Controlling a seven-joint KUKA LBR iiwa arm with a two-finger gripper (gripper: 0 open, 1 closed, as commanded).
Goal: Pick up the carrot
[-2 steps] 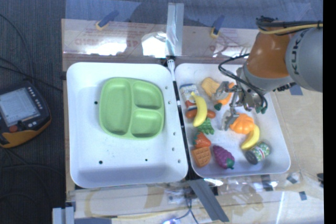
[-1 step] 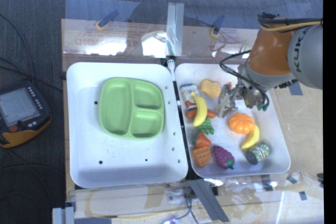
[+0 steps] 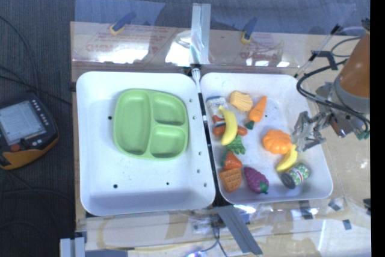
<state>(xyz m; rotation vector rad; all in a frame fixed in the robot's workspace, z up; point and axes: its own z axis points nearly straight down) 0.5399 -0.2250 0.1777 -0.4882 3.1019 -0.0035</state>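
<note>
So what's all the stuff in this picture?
Bins: two, white, side by side.
Plate: one, green, left bin.
Carrot: one, orange, right bin, top.
Bananas: two, yellow, right bin.
Pumpkin: one, orange, right bin.
Can: one, green, right bin, bottom right corner.
Grapes: one bunch, purple, right bin, bottom.
Handheld screen: one, black and orange, far left.
Gripper: one, grey, over right bin's right side.

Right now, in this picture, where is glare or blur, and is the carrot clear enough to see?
In the camera view, strong glare lies on the clear plastic sheets behind the bins and along the front edge; the carrot is evenly lit and sharp in the right bin; the gripper looks soft and cluttered; the green divided plate shows no glare.
</note>
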